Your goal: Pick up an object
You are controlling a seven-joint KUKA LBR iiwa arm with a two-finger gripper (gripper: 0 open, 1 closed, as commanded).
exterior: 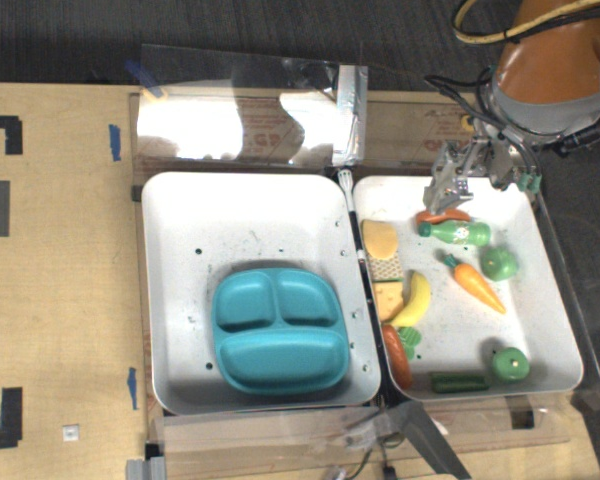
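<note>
Bottle (458, 232): you are watching it lying at the right bin's (560, 298) far side, just beside the gripper (450, 200).
Gripper: hovering there, probably lining up; whether it is clenched, you cannot tell.

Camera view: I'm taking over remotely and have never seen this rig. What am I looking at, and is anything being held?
One camera looks down at a slant on two white bins. The robot arm, orange above the wrist, reaches in from the right; its hand sits low over the right bin, by an orange piece and a green bottle. I cannot tell if it grips anything. That bin also holds a carrot, a banana and other toy foods. The left bin holds a blue divided tray.
</note>
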